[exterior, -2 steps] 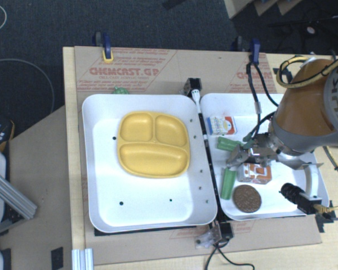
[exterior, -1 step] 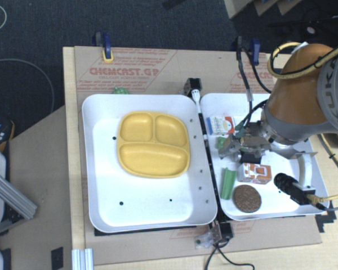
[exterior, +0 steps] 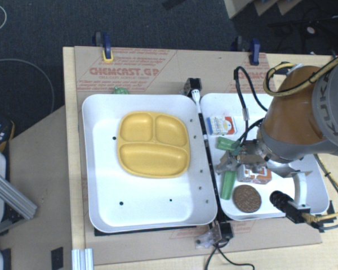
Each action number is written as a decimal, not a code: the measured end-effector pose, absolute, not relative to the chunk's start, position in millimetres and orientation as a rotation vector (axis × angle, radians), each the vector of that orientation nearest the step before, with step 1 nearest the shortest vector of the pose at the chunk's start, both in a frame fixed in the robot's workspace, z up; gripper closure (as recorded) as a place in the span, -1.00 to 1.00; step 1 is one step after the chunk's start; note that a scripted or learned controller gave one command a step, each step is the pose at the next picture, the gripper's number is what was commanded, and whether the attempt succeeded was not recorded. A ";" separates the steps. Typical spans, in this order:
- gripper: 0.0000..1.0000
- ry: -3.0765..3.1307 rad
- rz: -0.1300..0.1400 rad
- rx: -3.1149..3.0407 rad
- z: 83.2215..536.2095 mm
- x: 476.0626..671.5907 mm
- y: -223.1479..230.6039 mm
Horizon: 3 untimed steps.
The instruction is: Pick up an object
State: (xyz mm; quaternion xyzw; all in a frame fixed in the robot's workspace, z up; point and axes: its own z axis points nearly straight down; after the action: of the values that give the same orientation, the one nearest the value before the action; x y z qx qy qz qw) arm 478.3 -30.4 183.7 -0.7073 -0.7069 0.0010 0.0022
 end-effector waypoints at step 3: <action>1.00 -2.234 -0.016 -2.218 331.0 480.3 77.4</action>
State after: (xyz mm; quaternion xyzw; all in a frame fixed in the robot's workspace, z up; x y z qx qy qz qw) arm 480.3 77.4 331.0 -0.7046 -0.7096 -0.0050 -0.0032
